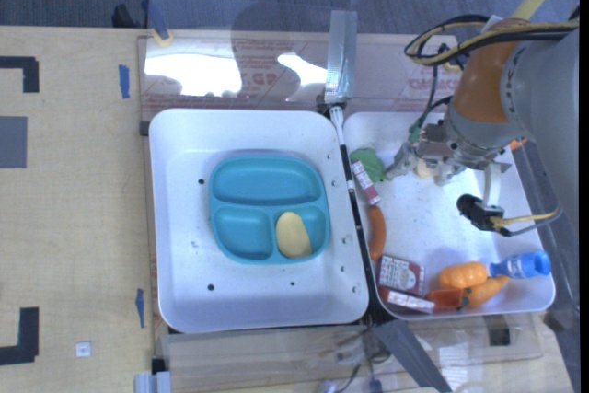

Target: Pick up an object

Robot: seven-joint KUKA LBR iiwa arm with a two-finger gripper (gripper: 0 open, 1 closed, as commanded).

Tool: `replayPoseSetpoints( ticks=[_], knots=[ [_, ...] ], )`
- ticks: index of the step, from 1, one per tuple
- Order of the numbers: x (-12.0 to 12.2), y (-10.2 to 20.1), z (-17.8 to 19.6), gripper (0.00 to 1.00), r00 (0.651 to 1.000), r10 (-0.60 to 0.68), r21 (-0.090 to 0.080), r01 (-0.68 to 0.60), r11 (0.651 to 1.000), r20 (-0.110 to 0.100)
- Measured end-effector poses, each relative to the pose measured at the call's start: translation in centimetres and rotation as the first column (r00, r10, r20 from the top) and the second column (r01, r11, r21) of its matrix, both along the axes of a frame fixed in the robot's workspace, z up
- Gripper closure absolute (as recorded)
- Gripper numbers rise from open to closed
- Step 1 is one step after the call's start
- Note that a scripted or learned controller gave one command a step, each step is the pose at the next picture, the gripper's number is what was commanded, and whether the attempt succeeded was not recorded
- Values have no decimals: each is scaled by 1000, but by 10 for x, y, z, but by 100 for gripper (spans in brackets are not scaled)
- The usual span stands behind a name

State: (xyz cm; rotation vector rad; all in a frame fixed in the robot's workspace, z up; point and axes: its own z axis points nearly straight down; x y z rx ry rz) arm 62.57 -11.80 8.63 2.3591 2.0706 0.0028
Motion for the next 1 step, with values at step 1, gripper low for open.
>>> replayPoseSetpoints(
  ticks=[1],
  knots=[
    [-99, -28, 1, 0, 999, 53, -1, -53, 999, -1]
  ],
)
